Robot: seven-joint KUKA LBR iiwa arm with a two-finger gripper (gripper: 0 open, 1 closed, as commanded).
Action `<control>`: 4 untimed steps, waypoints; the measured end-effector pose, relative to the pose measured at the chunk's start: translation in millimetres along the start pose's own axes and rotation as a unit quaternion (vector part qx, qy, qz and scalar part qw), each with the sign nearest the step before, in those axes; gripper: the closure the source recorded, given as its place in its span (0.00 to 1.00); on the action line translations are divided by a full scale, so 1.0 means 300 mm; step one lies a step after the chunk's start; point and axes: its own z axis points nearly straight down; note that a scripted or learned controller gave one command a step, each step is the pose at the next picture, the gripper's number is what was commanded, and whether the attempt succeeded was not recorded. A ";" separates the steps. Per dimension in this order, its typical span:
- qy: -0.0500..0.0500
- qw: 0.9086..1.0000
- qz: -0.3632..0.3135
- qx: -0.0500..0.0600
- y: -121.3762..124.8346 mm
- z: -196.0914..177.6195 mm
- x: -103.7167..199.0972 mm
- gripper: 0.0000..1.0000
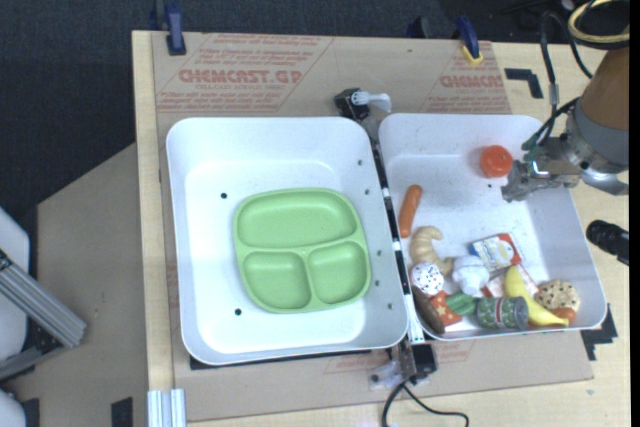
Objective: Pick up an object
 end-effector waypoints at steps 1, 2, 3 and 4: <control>-0.001 1.000 0.003 0.000 0.021 -0.080 -0.097 1.00; -0.001 1.000 0.001 -0.001 0.236 -0.089 -0.129 1.00; -0.001 1.000 0.001 -0.001 0.396 0.039 -0.171 1.00; 0.001 1.000 0.003 0.003 0.279 -0.035 -0.128 1.00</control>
